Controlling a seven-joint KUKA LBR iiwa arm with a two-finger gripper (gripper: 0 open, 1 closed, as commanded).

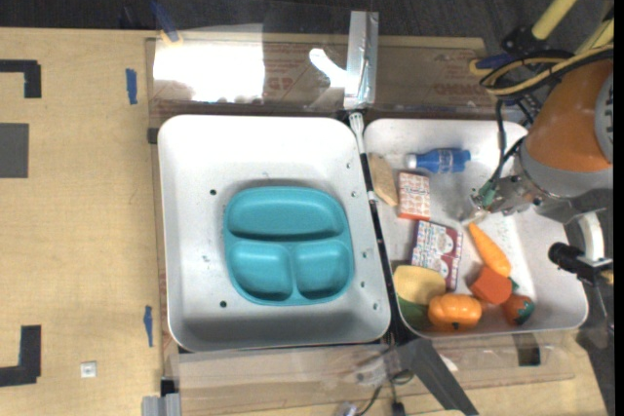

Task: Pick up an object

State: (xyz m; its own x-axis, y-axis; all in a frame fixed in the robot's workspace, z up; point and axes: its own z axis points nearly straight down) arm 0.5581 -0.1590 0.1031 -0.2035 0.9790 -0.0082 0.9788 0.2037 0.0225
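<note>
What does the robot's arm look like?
The arm is a fat, rounded tube, grey with a bright orange band. Thin black cables run along it toward the small metal gripper at its tip.

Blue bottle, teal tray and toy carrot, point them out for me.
Blue bottle point(441, 160), camera view, middle of its body.
Teal tray point(289, 244), camera view, central divider ridge.
Toy carrot point(489, 250), camera view, middle of its orange body.

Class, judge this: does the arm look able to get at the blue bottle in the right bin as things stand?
Probably yes. The blue bottle lies alone near the right bin's far wall, nothing on top, and the arm hangs close beside it.
</note>
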